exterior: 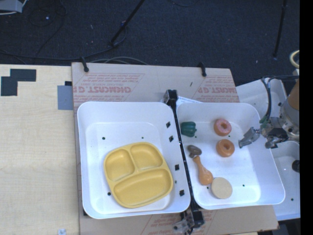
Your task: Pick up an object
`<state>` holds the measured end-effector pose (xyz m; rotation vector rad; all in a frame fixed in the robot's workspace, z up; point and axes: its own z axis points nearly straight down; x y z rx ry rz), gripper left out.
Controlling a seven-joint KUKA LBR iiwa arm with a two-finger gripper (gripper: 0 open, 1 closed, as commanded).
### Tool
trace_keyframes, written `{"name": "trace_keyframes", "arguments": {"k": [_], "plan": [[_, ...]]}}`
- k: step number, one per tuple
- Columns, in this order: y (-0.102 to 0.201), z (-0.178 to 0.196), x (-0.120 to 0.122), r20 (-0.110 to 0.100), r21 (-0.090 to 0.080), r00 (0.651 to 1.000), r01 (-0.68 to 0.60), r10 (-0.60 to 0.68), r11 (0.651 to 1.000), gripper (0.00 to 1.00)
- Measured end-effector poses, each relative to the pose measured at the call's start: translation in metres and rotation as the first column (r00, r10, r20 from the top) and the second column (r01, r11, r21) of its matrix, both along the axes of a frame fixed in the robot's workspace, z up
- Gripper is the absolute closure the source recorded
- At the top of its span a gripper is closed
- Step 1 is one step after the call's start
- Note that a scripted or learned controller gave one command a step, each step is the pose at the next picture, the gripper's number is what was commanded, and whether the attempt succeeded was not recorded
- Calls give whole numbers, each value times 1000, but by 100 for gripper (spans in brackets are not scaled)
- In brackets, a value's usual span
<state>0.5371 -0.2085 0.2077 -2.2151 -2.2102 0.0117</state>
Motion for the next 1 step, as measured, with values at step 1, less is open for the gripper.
{"name": "trace_keyframes", "arguments": {"k": [1], "plan": [[0, 7, 3, 13, -3, 1000, -3, 3, 1000, 0]]}}
